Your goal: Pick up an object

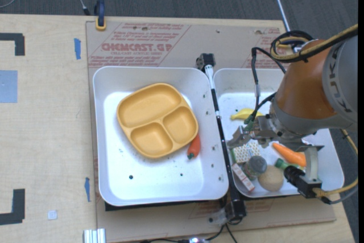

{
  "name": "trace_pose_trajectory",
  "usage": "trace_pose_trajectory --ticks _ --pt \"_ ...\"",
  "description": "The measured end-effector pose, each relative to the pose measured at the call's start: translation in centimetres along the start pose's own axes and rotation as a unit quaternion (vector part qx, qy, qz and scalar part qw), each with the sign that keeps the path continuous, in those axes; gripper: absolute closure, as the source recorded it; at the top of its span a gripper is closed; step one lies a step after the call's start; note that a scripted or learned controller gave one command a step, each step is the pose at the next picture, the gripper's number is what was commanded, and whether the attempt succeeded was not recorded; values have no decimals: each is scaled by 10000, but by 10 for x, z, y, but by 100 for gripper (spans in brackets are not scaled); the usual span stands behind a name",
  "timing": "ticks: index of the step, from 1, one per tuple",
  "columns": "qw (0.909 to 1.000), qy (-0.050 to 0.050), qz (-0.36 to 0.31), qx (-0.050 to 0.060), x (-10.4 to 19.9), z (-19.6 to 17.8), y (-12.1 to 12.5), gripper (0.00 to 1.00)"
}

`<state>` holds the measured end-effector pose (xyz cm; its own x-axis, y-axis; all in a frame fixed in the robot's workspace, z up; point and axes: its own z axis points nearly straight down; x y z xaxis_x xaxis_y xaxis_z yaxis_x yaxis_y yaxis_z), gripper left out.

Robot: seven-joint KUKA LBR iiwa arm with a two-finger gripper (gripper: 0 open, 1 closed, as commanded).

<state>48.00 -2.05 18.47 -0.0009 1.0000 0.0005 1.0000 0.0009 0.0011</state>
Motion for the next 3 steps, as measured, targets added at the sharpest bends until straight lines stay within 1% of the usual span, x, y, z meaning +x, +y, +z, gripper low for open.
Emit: trace_pose_trajectory --ticks 2,3 --pt "10000 0 0 0 0 0 0 0" --pt "10000 -6 8 -38 -66 88 17 0"
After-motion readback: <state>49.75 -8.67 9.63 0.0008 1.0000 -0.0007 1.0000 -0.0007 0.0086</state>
